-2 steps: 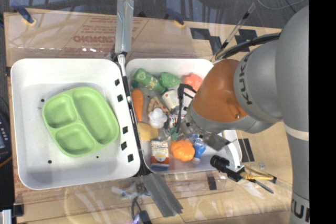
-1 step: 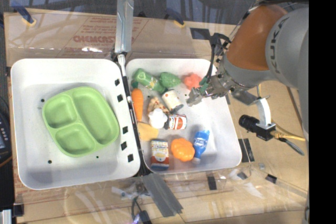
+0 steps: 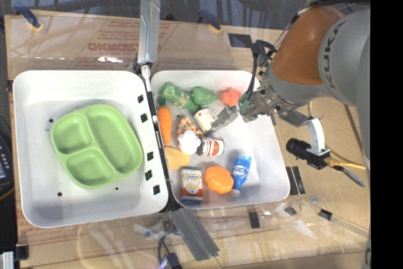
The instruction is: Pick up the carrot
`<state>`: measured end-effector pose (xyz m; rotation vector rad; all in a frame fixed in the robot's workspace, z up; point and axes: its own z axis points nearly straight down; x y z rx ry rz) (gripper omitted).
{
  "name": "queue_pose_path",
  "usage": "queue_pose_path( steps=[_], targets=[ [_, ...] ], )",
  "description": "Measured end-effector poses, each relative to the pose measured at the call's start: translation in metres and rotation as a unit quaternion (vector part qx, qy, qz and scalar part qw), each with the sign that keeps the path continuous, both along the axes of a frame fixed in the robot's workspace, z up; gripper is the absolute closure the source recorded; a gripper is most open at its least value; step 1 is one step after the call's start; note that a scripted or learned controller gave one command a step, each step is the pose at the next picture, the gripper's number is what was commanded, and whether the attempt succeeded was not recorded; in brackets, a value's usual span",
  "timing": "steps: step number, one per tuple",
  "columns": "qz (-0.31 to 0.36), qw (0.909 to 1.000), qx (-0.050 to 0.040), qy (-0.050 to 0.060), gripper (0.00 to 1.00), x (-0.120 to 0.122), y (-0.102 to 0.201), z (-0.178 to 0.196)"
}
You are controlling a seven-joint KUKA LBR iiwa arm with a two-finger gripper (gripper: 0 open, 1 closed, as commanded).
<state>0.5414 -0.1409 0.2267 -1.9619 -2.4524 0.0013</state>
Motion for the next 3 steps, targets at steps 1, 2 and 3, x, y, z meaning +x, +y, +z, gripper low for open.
queue_pose_path(
  steps=[1, 2, 3],
  targets=[
    [-0.041, 0.9992, 0.0005, 0.003, 0.0, -0.061, 0.042, -0.07],
    [-0.063, 0.998, 0.0018, -0.003, 0.0, -0.062, 0.041, -0.131],
    [-0.061, 0.9981, 0.002, -0.005, 1.0, -0.06, 0.042, -0.12]
  ],
)
